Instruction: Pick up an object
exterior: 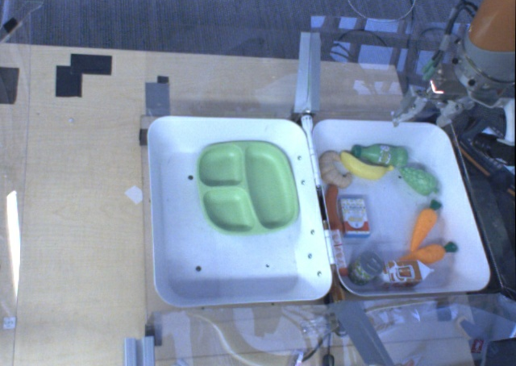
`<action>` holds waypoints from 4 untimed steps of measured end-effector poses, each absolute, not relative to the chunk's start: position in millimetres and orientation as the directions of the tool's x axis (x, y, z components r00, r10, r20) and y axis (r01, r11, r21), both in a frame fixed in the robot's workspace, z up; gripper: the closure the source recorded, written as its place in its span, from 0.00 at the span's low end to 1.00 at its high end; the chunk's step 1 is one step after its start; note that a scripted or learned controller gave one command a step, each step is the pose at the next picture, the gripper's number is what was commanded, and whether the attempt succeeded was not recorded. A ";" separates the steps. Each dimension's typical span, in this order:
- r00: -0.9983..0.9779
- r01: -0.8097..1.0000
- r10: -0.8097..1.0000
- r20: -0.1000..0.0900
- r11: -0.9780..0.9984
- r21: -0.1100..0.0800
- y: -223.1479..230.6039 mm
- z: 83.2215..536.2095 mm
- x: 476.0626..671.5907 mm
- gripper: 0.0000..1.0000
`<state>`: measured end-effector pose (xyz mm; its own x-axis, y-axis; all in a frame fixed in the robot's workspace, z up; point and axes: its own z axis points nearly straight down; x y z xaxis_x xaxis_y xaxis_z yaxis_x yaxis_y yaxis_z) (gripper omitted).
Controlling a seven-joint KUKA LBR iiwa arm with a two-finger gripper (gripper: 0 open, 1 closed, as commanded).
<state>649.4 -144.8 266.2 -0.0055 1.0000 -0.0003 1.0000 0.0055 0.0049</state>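
i read this as the approach step: nothing is lifted, and the two-finger gripper [421,106] hangs above the far rim of the right shallow white bin [463,195], at that bin's back edge. two thin fingers [405,111] splay downward with a visible gap between them, so i judge the jaws open, and nothing sits between them.

no single target is named, so any item will do. nearest to the jaws, just below and toward the camera, lies the green plastic bottle [380,154], touching the yellow toy banana [360,165] that crosses under it. beside the banana, further from the jaws, is a tan ring-shaped doughnut toy [332,168]. a green leafy toy vegetable [420,179] lies near the bottle on the arm's side. further forward of the jaws: a small red-and-white carton [354,217], two orange toy carrots [424,227], a dark round tin [367,268] and an orange juice box [401,274].

the left shallow white bin [169,195], well apart from the jaws, holds a pale green divided plastic tray [246,187].

next move, in my judgement: shift forward over the bin, then descend. the bottle and banana touch, so a clean closure needs the fingers straddling one alone; the carrots look better isolated.
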 end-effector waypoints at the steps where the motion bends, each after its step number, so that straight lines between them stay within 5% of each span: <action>1: -0.008 1.000 1.000 0.000 0.008 0.001 -137.8 165.3 645.8 0.00; 2: 0.031 0.999 1.000 -0.005 -0.031 0.024 -160.9 113.2 659.7 0.00; 3: 0.225 0.974 0.974 0.001 -0.225 0.007 -174.0 88.0 641.9 0.00; 4: 0.220 0.975 0.976 0.002 -0.220 0.011 -172.4 100.1 643.8 1.00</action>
